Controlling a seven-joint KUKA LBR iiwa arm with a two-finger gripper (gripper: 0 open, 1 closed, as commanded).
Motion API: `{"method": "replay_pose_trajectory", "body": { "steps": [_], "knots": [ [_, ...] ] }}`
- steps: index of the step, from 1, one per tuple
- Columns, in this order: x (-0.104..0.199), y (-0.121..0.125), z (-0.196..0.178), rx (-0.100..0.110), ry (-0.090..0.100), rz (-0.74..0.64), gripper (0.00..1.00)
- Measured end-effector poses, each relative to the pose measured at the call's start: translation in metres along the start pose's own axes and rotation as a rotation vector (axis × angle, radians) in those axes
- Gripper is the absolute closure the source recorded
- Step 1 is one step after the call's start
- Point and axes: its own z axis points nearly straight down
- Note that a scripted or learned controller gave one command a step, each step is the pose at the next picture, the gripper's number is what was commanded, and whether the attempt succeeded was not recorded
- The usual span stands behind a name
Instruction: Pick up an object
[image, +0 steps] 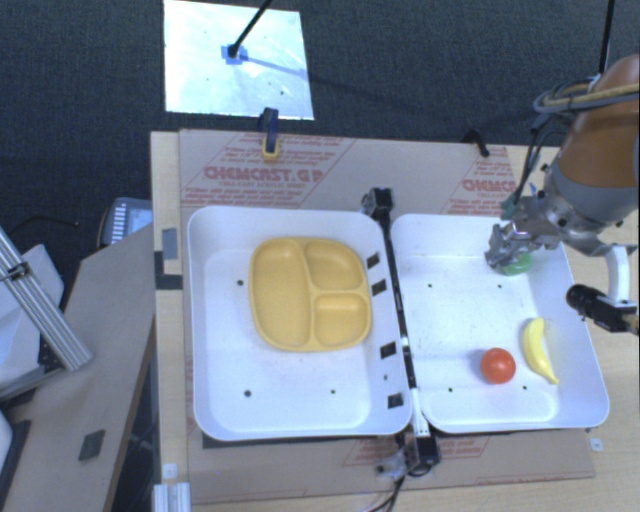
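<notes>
Left bin (215, 400): holds a yellow divided tray (308, 294), lying flat near the middle
Right bin (440, 330): a red ball (498, 365) and a banana (539, 350) lie near the front right, just beside each other
Green object (516, 265): at the far right of this bin, under the gripper (508, 248); looks small, light; best taken across its narrow width
Gripper state: I cannot tell
Surface: smooth white plastic; things may slide
Room: walls are close

Bench (165, 330) (wooden) bears cardboard sheet (300, 170) under two white bins (215, 400).
</notes>
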Motion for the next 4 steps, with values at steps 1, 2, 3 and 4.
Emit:
{"method": "replay_pose_trajectory", "body": {
  "steps": [1, 2, 3, 4],
  "knots": [
    [0.048, -0.018, -0.002, 0.000, 0.000, 0.001, 1.00],
    [0.103, -0.022, 0.011, 0.001, 0.000, 0.000, 1.00],
    [0.145, -0.035, 0.010, 0.001, 0.000, 0.000, 1.00],
    [0.195, -0.047, 0.027, 0.002, 0.001, 0.000, 1.00]
  ]
}}
